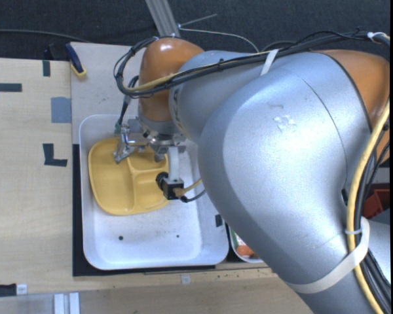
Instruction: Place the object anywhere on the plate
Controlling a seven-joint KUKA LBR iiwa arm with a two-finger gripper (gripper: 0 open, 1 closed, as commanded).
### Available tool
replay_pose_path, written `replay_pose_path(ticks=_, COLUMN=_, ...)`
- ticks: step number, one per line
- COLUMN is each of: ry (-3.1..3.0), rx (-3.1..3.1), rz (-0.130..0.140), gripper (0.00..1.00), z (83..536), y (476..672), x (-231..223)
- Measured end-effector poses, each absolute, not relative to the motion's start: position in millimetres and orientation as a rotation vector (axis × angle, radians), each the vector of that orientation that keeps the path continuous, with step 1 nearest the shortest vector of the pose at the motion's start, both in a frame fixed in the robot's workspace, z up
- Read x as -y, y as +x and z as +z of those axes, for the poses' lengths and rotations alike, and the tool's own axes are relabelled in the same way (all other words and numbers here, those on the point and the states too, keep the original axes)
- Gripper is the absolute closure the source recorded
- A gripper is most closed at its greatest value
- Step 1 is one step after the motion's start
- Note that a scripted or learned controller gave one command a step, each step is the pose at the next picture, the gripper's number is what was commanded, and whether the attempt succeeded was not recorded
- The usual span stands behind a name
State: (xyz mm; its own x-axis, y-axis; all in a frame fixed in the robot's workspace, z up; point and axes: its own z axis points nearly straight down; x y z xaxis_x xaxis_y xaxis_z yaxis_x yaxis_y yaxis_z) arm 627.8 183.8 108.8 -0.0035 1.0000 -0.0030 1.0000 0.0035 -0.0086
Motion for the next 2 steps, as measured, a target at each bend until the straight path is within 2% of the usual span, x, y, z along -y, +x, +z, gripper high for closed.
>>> replay_pose_path(ticks=1, ry=-2.214, rx=2.227, rz=0.006, gripper=1.0, z=124.0, y=629.1, x=-184.7)
replay_pose_path(ticks=2, ry=-2.218, rx=2.228, rz=-0.01, gripper=1.0, z=247.3, y=613.6, x=-212.5)
